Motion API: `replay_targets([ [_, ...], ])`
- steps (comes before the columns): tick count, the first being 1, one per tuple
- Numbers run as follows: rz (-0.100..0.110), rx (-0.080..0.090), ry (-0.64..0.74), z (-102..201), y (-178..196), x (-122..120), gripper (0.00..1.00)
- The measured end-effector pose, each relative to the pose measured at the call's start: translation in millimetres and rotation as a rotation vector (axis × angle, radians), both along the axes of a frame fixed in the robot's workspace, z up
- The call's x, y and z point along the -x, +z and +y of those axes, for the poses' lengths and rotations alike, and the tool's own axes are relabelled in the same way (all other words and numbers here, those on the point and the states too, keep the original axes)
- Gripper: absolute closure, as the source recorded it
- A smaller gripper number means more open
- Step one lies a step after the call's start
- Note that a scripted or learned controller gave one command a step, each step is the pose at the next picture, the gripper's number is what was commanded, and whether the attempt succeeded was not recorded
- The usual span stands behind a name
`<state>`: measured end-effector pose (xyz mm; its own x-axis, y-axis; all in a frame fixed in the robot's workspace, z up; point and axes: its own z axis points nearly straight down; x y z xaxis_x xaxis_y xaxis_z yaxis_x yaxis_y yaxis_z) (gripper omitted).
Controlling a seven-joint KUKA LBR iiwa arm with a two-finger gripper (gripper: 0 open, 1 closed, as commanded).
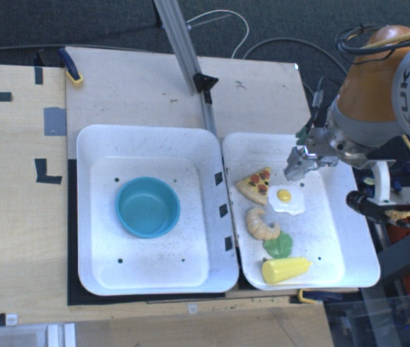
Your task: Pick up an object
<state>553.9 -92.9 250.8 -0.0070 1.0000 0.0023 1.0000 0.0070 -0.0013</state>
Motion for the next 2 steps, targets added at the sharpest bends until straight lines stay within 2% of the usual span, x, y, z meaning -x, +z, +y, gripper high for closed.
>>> replay_targets([
  [1, 0.0, 0.0, 0.0, 50, 4, 7, 1.0],
  [2, 0.001, 0.001, 0.0, 106, 1, 4, 1.0],
])
